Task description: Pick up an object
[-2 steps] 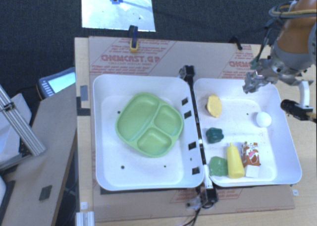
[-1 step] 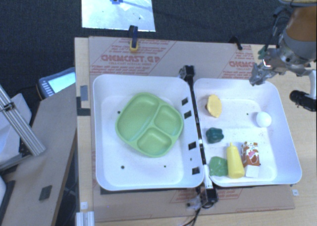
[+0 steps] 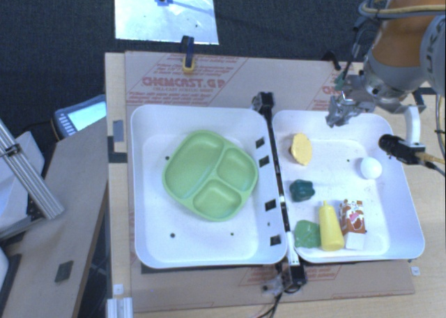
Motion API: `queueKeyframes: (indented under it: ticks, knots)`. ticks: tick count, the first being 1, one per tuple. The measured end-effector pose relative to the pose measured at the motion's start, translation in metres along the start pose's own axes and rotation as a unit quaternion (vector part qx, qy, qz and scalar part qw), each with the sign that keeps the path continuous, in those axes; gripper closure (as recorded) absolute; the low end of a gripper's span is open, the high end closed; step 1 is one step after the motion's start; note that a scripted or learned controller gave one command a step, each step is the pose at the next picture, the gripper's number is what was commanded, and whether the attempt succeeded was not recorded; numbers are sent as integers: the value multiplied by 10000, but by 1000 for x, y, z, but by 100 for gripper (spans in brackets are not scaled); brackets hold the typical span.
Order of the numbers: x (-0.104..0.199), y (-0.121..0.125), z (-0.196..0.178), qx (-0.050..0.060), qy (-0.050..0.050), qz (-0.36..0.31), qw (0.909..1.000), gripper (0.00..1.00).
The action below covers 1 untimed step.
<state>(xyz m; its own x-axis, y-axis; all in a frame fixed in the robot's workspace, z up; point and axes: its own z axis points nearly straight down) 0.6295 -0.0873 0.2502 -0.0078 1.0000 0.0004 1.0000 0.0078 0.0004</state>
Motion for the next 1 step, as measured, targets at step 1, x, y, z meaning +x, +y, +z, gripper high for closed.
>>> queueKeyframes:
  ticks: [1]
  knots:
    - [46,-12,13,4,5,-5,10000,100]
